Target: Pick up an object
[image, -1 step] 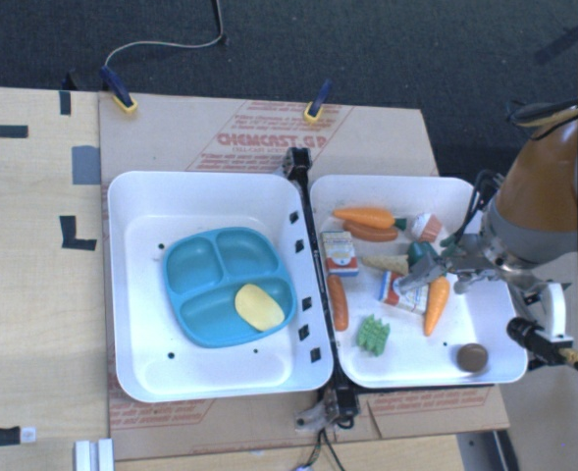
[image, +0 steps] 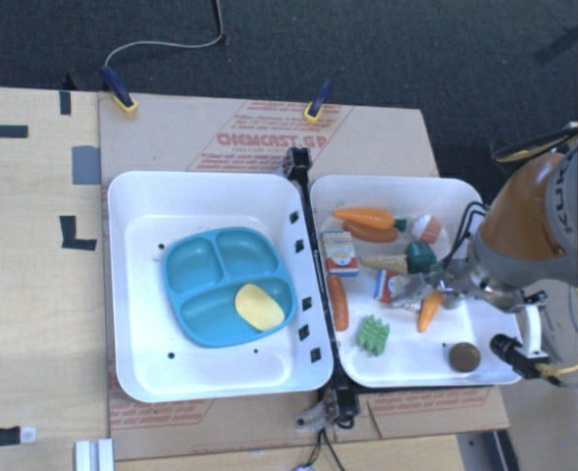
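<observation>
Your pincer [image: 428, 292] is down in the right bin [image: 387, 369], and it looks clenched on a small carrot [image: 429, 310] angled just below its tips, though the fingers are hard to make out. A dark green piece [image: 421, 256] sits just above it, a large carrot [image: 367, 221] farther up-left, a brown disc [image: 464, 357] below-right. Far left, the blue tray [image: 198, 292] carries a yellow item [image: 259, 307].

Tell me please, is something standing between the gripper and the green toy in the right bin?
Nothing visible does. The gripper sits among the toys, near a small carrot, and bare white floor of the right bin separates it from the green toy.
</observation>
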Robot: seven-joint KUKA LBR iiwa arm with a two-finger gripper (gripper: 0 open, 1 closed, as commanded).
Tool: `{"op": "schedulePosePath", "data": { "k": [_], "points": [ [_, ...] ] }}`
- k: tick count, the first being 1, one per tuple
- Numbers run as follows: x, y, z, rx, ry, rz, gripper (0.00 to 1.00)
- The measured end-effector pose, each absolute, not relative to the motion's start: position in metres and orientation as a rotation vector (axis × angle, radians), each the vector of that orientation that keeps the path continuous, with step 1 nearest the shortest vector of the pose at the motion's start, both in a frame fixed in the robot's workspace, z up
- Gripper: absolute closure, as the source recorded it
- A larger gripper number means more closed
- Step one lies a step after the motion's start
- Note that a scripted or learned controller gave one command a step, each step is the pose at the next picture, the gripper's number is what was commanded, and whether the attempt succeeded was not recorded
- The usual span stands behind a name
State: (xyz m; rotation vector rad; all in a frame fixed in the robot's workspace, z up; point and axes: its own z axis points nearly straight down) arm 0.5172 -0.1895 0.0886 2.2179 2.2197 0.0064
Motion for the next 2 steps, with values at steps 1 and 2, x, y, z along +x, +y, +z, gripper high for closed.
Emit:
{"op": "schedulePosePath", "data": {
  "k": [1,2],
  "points": [
    [0.519,-0.191,0.100,2.215,2.215,0.009,1.00],
    [0.528,-0.108,0.093,2.209,2.203,0.014,1.00]
  ]
}}
